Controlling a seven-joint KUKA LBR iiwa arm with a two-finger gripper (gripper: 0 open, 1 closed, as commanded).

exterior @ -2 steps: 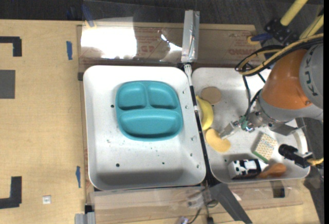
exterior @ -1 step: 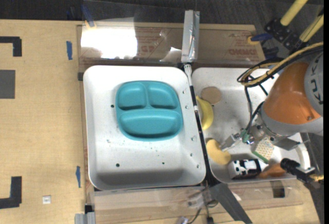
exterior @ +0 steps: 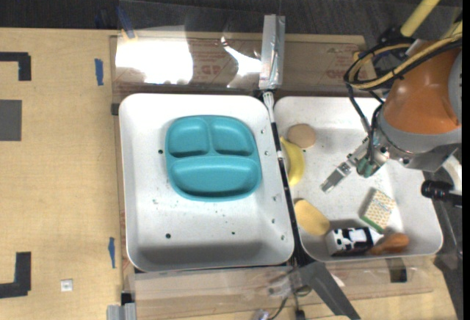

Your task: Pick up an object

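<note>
Hovering with nothing held, the hand [exterior: 339,175] is spreading its fingers narrowly over bare bin floor; closing now risks missing the potato [exterior: 300,136] at ten o'clock.

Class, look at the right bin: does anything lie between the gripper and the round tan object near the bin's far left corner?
Nothing visible does. The gripper hangs over bare bin floor, and the tan object sits apart; the banana lies beside that path, not across it.
</note>
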